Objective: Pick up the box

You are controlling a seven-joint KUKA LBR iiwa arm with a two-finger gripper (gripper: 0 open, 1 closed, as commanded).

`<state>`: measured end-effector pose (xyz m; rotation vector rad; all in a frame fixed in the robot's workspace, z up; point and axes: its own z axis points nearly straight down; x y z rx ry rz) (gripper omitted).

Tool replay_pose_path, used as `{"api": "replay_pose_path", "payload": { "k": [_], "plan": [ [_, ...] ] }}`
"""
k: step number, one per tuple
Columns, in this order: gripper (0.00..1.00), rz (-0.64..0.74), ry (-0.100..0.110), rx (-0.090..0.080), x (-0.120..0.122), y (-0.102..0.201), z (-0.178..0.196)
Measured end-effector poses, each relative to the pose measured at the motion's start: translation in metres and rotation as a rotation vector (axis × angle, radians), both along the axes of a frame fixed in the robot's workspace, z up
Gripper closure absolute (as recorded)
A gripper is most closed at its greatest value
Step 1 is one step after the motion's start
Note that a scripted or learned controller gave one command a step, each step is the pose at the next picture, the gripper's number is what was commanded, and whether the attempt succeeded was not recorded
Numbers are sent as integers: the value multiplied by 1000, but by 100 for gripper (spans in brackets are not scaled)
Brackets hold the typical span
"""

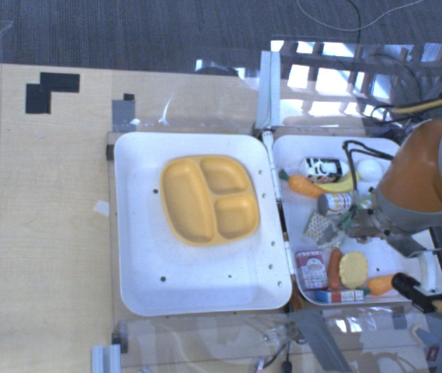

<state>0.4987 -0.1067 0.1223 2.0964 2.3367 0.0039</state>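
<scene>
A small red and white box (311,269) lies flat in the lower left of the right bin (284,152). My gripper (356,225) hangs over the middle of that bin, up and to the right of the box and apart from it. It sits close to a crumpled grey packet (318,225) and a small grey can (335,203). The arm's orange band (413,177) hides part of the bin's right side.
Around the box lie a red sausage (335,266), a yellow round piece (353,268), a flat blue and red pack (340,295), two carrots (304,186) (379,285), a banana (339,183), a black and white carton (321,165) and a white ball (368,169). The left bin (139,231) holds a yellow divided plate (209,199).
</scene>
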Motion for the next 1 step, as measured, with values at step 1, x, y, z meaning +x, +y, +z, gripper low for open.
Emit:
{"api": "replay_pose_path", "payload": {
  "k": [1],
  "plan": [
    [0,-18,-5,-1,35,13,-33]
  ]
}}
